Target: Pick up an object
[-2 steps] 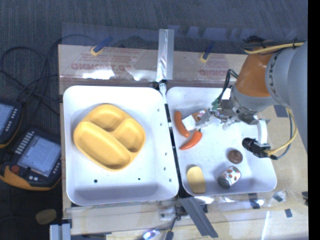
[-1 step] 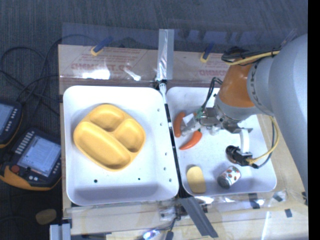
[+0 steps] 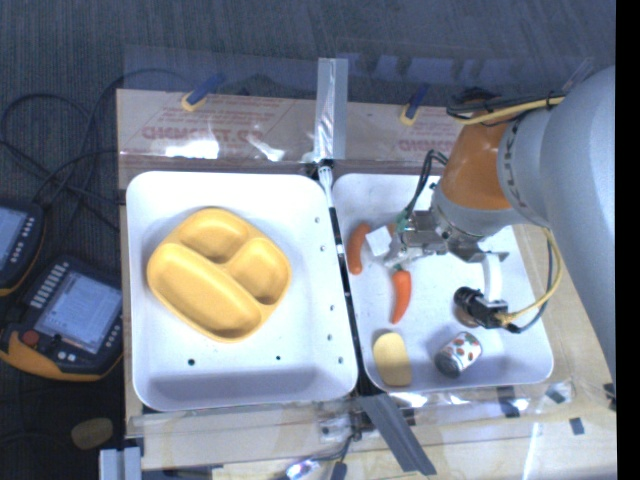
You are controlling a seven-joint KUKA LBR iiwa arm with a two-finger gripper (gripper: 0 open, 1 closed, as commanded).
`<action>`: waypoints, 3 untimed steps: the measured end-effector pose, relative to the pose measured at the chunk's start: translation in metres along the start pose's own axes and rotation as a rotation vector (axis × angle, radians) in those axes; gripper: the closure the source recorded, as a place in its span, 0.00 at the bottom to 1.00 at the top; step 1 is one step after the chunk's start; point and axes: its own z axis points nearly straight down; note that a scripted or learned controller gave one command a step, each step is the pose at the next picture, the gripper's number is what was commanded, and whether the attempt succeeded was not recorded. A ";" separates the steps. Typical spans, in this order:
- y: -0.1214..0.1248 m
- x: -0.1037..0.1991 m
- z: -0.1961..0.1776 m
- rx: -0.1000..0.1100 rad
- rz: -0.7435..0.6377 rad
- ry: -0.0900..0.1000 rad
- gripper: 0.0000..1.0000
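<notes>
The hand was low in the right bin, just above the top of a carrot — whether it gripped anything, I cannot tell. A second carrot lay beside the bin's left wall. A yellow piece and a dotted cup were near the front. The left bin held a yellow tray.
</notes>
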 end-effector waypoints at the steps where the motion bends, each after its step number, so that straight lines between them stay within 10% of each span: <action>1: 0.000 0.000 0.000 0.001 0.000 0.000 0.00; 2: -0.033 -0.004 0.009 -0.002 -0.003 -0.001 0.00; 3: -0.033 -0.004 0.000 -0.003 -0.003 0.001 1.00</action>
